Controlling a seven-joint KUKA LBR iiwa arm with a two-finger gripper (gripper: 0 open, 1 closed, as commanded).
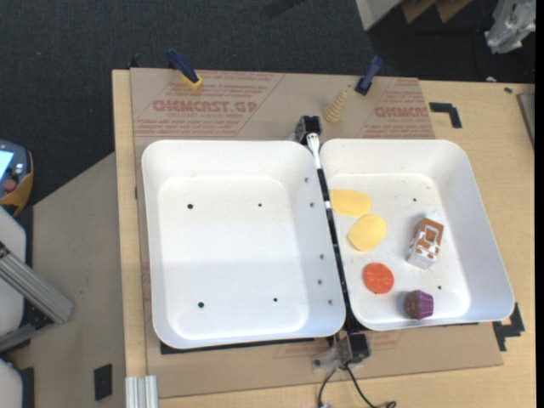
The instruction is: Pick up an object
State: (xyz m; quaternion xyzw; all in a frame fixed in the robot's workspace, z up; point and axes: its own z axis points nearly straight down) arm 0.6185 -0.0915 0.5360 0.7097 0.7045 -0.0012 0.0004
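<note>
Cardboard bench top (pixel 255 100), dark carpet (pixel 68 49).

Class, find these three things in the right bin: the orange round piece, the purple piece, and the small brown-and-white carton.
orange round piece (pixel 378 278), camera view, centre of its top.
purple piece (pixel 418 305), camera view, middle of its body.
brown-and-white carton (pixel 426 241), camera view, its patterned face.

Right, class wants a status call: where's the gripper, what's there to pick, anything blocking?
Gripper at top right, off the bins. Right bin: two yellow pieces, orange disc, purple piece, brown-white box. All uncovered.
</note>
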